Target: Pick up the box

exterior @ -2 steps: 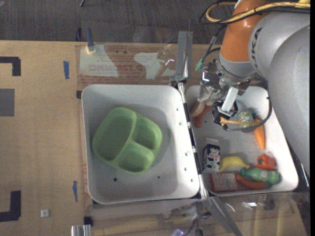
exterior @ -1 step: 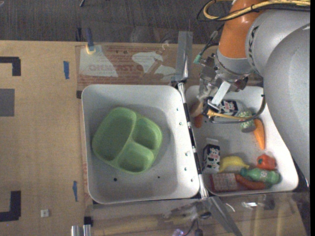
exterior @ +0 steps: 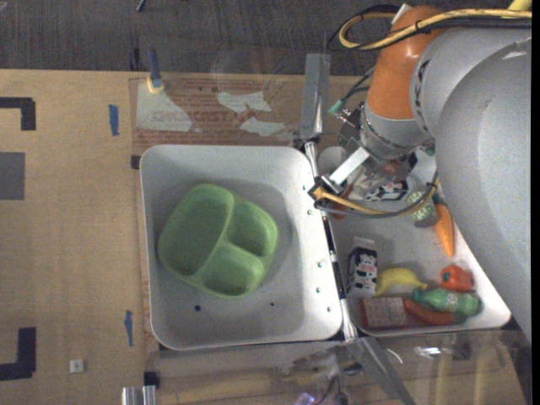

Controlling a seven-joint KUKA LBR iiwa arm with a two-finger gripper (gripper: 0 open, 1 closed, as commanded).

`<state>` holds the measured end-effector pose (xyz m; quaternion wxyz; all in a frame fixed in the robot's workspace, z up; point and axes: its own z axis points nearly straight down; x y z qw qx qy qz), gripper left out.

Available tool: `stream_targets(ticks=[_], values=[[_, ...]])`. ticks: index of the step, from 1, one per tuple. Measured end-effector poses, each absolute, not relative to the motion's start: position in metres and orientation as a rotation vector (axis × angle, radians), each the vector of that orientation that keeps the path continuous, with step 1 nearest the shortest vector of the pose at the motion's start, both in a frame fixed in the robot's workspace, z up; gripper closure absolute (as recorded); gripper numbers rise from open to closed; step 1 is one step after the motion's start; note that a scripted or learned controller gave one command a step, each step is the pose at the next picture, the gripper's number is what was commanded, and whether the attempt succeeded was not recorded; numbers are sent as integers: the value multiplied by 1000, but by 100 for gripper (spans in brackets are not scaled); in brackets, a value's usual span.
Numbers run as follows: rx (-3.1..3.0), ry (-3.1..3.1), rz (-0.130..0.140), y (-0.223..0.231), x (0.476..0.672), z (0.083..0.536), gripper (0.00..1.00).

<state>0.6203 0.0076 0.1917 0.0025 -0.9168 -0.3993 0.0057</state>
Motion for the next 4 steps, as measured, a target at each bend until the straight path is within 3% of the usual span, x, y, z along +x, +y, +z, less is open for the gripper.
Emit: stream_targets(ticks=[1,2,3,4], values=[[-2877,-1257,14,47,644,180,100],[-2966,-1010,0,79,640,149,100],[-3064,-682,12,161,621,117,100],[-3138,-298,-12,210,605,90,100]])
